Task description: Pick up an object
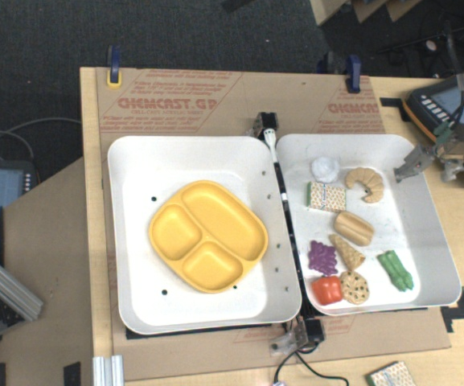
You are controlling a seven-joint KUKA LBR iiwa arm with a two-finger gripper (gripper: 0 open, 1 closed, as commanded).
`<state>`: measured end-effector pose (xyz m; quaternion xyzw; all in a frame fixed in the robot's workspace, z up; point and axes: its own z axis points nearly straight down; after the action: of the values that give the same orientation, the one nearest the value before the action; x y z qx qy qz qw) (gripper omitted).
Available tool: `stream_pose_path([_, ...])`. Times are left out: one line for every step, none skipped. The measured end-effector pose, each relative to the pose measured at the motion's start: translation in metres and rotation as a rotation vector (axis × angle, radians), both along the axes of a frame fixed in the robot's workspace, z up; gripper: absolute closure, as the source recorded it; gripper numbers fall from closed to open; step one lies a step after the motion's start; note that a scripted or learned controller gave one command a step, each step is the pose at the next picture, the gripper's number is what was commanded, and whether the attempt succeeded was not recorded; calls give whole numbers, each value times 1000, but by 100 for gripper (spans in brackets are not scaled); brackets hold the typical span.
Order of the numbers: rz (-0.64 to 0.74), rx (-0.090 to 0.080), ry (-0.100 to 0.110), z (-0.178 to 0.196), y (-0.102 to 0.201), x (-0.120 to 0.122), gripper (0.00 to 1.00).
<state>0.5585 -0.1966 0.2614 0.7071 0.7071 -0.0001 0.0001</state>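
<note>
The gripper (410, 166) hangs over the far right edge of the right bin (424, 215), w/ nothing in it; can't tell if it is wide or narrow. The toy foods lie close together in that bin. The croissant (366, 183) is nearest, the cracker (326, 196) and bread roll (353, 227) just left of it. Things are packed tight, so it could bump a neighbor, grab 2 at once, or slip off the round croissant. The yellow plate (207, 236) sits in the left bin (127, 215), well apart.
</note>
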Motion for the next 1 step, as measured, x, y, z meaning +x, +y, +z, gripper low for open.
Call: stream_pose_path([4,-1,-4,-113,-4,67,0])
